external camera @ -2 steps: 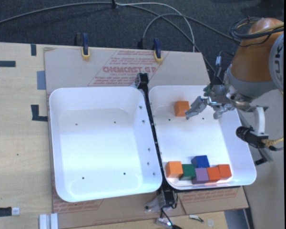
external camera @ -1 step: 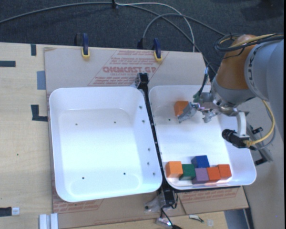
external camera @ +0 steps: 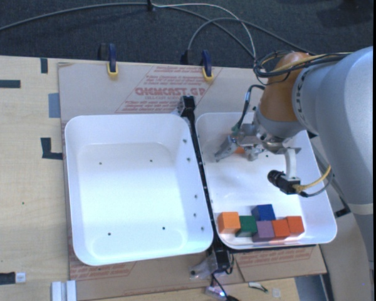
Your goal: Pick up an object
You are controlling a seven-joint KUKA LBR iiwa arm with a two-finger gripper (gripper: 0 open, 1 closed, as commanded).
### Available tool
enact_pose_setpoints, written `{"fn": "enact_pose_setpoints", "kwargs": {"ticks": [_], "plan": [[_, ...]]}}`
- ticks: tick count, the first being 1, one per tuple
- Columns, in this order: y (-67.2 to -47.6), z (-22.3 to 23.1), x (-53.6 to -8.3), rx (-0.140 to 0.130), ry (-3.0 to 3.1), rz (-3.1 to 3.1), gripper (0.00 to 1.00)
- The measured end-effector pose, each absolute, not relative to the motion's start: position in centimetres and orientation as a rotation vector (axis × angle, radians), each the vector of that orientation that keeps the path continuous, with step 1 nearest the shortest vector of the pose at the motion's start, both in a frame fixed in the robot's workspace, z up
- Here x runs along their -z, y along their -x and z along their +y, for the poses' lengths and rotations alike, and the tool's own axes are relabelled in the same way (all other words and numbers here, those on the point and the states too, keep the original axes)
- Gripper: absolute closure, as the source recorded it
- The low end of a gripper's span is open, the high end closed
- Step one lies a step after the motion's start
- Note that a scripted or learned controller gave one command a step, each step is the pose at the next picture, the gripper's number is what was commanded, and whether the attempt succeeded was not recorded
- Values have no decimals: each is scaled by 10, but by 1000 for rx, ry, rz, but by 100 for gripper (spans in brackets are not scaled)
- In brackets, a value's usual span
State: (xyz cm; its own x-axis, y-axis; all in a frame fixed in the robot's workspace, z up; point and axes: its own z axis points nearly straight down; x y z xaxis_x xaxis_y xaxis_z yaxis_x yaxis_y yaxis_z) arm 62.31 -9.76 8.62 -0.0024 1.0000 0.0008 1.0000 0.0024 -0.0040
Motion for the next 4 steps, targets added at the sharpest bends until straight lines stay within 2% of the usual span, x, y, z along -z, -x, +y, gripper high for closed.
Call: {"fn": "enact_pose_setpoints", "kwargs": {"ticks": [1, 2, 3, 4], "plan": [[-637, -127, -89, 0, 2222, -2221, 0], [-657, -93, -89, 0, 2218, -2225, 0], [-656, -94, -99, 0, 2220, -2222, 100], [-639, -19, -194, 12, 2217, -2232, 100]]}}
